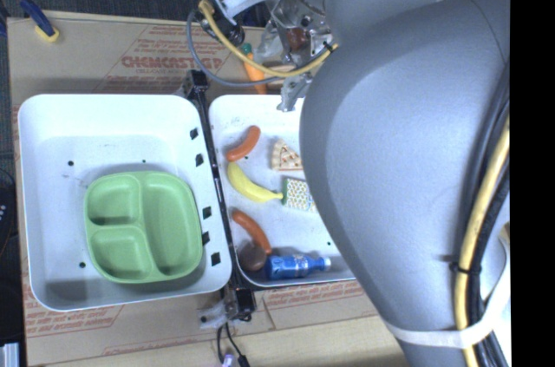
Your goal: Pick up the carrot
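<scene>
The grey arm [408, 140] with its orange band reached in from the right and covered much of the right-hand shallow white bin [227, 115], which serves here as the landmark. The gripper [290, 83] hung at that bin's far rim, wrapped in yellow and grey cables, and one pale finger [289, 99] pointed down over the rim; whether the fingers were wide or narrow could not be told. A small orange piece, seemingly the carrot [254, 71], showed just beyond the far rim of that bin, on the brown cardboard-covered surface [130, 53], close to the left of the gripper; it was partly hidden by cables and did not appear between the fingers. Inside the bin lay an orange-red sausage [244, 143] near the far end, a tan waffle-patterned piece [285, 155] beside it, a yellow banana [251, 185] toward the middle, a green speckled square block [298, 194] touching the banana's tip, a second reddish sausage [251, 227] nearer the front, and a blue plastic bottle [296, 265] lying on its side at the near rim. To the left of that bin sat the second white bin [52, 122], holding a light green three-compartment plate [143, 226].
</scene>
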